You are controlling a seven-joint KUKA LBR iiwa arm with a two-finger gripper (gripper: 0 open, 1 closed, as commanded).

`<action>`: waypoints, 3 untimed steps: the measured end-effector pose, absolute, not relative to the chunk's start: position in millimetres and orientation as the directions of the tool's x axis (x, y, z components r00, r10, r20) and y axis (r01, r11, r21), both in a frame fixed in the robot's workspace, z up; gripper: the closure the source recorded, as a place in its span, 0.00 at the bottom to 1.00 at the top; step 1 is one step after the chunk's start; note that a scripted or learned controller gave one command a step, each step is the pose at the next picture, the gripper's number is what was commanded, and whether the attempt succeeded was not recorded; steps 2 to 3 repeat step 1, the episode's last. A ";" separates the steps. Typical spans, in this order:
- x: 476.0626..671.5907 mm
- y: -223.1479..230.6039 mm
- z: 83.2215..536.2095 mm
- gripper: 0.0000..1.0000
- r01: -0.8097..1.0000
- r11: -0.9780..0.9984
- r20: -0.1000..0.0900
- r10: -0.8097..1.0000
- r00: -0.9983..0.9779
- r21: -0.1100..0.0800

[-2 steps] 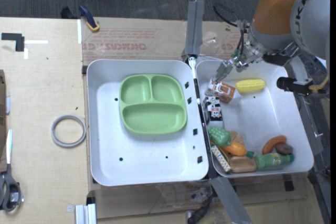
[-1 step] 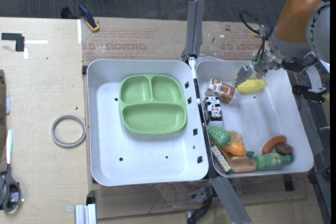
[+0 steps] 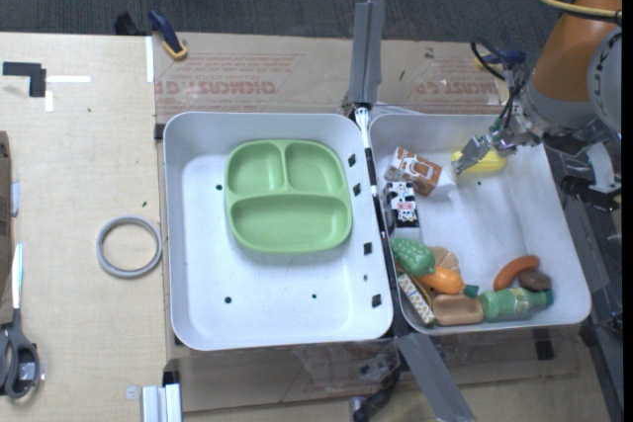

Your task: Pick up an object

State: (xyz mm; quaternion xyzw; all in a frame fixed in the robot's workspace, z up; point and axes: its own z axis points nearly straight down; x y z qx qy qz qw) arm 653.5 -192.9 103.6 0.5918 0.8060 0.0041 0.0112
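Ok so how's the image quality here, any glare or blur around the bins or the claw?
Camera view: lighting is even and soft, with mild bright patches on the white right bin and only faint shadows under the green tray. The food items are reasonably sharp. The claw by the yellow item is small and slightly soft, so its fine detail is hard to read.

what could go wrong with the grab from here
The claw sits at the yellow object close to the right bin's far wall, so a finger may catch the wall, or the piece may slide away along it. A grip is not confirmed from this angle; the arm could lift with nothing. The brown packet lies nearby and could get nudged.
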 end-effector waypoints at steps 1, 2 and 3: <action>662.1 -214.3 94.8 0.00 0.982 0.188 0.008 0.982 -0.188 0.002; 662.1 -214.3 94.8 0.00 0.982 0.188 0.008 0.982 -0.188 0.002; 662.1 -214.3 94.8 0.00 0.982 0.188 0.008 0.982 -0.188 0.002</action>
